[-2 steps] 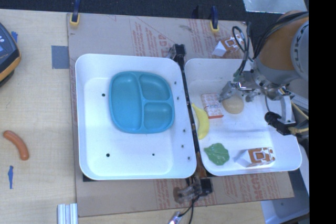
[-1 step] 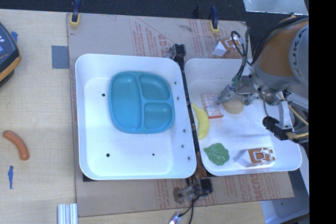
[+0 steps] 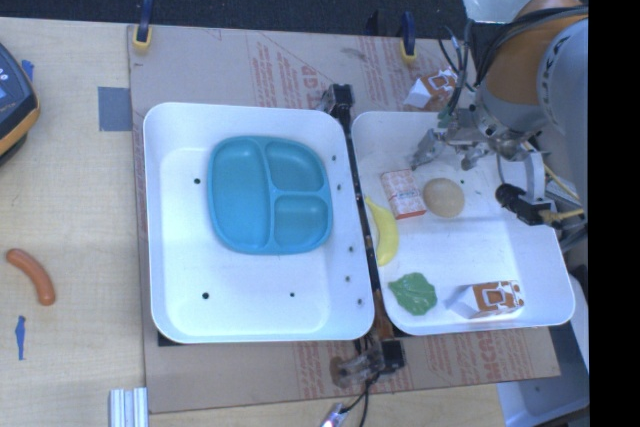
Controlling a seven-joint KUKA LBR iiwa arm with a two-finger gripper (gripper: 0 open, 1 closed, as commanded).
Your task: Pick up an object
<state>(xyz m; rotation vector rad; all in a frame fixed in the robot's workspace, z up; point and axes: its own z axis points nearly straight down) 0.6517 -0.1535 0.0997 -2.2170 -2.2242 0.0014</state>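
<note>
A: Right bin (image 3: 540, 260), near edge: small carton (image 3: 492, 299) by the near right corner; green leafy piece (image 3: 413, 293) by the near left corner. Middle: yellow banana (image 3: 384, 231) along the left wall, red-printed packet (image 3: 402, 193), beige round object (image 3: 444, 197) touching the packet's right side

B: Left bin (image 3: 165, 215): one blue divided plate (image 3: 270, 194), centre towards the far edge. Bench (image 3: 60, 165), left edge: an orange sausage (image 3: 32, 275), outside both bins

A: Far end of the right bin: gripper (image 3: 450, 143), fingers spread partway, nothing between them, poised above the bin just beyond the beige object

B: Step judged: approach, nothing grasped. Next move calls for lowering over the beige object and closing squarely; being round, it may roll off
</note>
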